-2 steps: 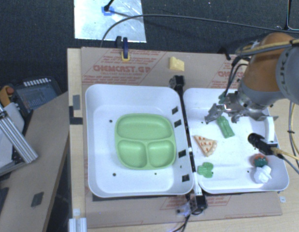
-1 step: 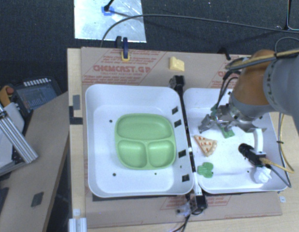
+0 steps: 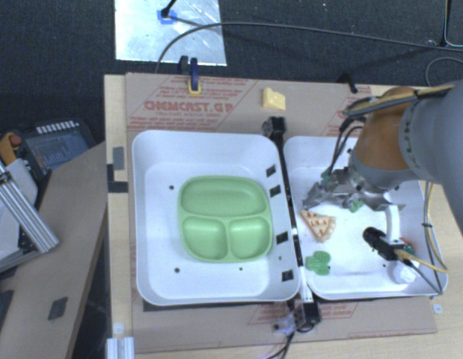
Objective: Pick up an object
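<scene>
Our gripper [image 3: 330,193] hung beside the pizza slice [image 3: 319,224] near the right bin's [image 3: 351,277] left edge; open or closed, we couldn't tell. The slice seemed light and stiff, best pinched across its edges.

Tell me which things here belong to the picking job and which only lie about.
For the job: gripper, pizza slice, green toy, green plate.
Lying about: yellow block, blue clamp, metal sheet.

Two bins [image 3: 152,200], one green tray [image 3: 224,219], one pizza slice [image 3: 319,224], one green toy [image 3: 318,261]
</scene>
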Tool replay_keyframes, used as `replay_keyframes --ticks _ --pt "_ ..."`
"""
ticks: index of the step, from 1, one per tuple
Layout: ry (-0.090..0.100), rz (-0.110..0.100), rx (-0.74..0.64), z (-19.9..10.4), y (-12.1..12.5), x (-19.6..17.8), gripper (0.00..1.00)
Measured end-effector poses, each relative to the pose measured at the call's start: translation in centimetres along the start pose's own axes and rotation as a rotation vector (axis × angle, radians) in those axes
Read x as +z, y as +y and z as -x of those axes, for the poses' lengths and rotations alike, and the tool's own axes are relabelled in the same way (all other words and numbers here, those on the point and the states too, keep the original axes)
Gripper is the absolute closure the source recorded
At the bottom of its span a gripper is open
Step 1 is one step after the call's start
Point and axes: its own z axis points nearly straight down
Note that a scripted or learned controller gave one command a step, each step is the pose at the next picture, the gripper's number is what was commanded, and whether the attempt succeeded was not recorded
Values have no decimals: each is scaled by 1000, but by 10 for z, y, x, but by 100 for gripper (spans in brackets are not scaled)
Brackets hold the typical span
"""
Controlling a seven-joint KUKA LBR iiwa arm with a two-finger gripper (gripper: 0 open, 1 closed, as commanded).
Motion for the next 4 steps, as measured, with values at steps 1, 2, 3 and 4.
replay_keyframes --ticks 1,2,3,4 --pt "-1 4 0 0 1 -12 100" --pt "-1 8 -3 -4 8 -74 100" --pt "-1 6 -2 -2 2 -121 100" --pt "-2 8 -3 -1 4 -175 100"
